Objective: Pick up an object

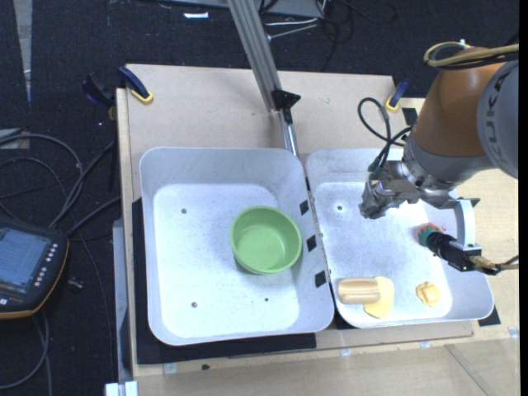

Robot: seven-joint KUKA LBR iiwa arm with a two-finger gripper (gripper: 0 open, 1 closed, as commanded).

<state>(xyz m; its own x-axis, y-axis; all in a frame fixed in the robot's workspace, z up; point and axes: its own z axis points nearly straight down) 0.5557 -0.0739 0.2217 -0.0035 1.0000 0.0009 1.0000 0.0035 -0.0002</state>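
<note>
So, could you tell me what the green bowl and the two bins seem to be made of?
The green bowl looks like moulded plastic: even pale green colour, smooth matte walls, soft rounded rim. The left bin and right bin look like thin white plastic or coated sheet, with rounded corners and dark speckling; which one, the view leaves open.

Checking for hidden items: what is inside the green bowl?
The green bowl in the left bin shows only its bare green inside; whatever lies under it is covered.

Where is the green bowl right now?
The green bowl sits in the left bin, toward its right side, near the divider between the two bins.
</note>
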